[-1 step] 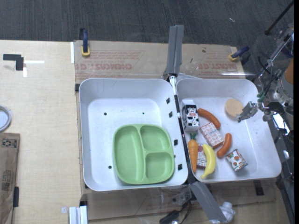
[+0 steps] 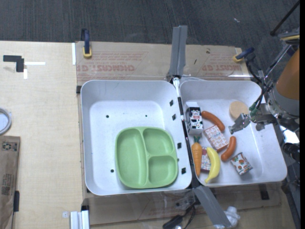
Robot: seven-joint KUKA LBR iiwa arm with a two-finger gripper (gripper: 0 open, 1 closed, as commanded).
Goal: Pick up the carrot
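Note:
The carrot [image 2: 196, 157] is orange with a small green top and lies lengthwise along the left wall of the right bin [image 2: 267, 175], top pointing away from the camera. A yellow banana [image 2: 213, 165] lies just to its right, with a small packet between them. My gripper [image 2: 238, 124] hovers over the middle of the right bin, to the right of and farther back than the carrot, well apart from it. It sits close to two sausages [image 2: 213, 120] [image 2: 229, 148]. Nothing is seen held in it.
The right bin also holds a cow-patterned carton [image 2: 193, 119], a pink box [image 2: 215, 138], a red-labelled can [image 2: 241, 164] and a tan round [image 2: 238, 109]. A green divided plate [image 2: 146, 156] lies in the left bin [image 2: 95, 128]. A grey divider [image 2: 178, 51] rises behind the bins.

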